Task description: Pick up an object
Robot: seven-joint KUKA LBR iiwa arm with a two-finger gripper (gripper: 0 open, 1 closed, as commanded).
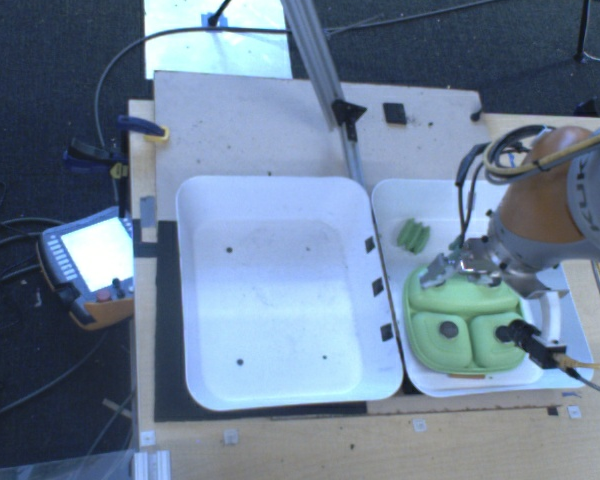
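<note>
A large light-green moulded object (pixel 463 326) with two dark round spots lies in the near half of the right bin (pixel 435 200). A small darker green ribbed piece (pixel 413 235) lies toward the far left of that bin. My gripper (pixel 460 268) hangs low over the far edge of the large green object, touching or nearly touching its top. The grey arm with its orange band (pixel 540 196) comes in from the right and hides the bin's right side. Nothing is visibly held.
The left bin (pixel 205 203) stands beside the right one, with black clips (pixel 377 286) along their shared edge. A slanted metal pole (pixel 320 63) rises behind the bins. A thin orange strip (pixel 467 374) peeks from under the large green object. A teach pendant (pixel 88 265) lies off the bench's left.
</note>
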